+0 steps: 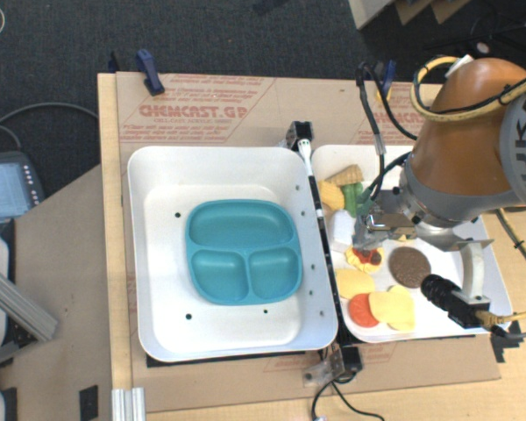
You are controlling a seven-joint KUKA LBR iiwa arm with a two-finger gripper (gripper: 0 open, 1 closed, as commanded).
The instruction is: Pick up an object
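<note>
The right bin [333, 160] holds several toy foods. A tan wedge [349, 175], a yellow piece [331, 197] and a green piece [354, 199] lie at its far left. A small red and yellow item [365, 256], a brown round disc [408, 267], a yellow slab [354, 281], a red slice [362, 309] and a yellow chip [396, 309] lie nearer the front. My gripper [368, 229] hangs low over the bin's left middle, just above the red and yellow item and beside the green piece. Nothing shows held in it.
The left bin [149, 235] holds a teal divided plate [243, 251]. A black divider rail [316, 209] runs between the bins. The bulky grey and orange arm [473, 139] covers the right bin's back right part. Cardboard [202, 112] lies under both bins.
</note>
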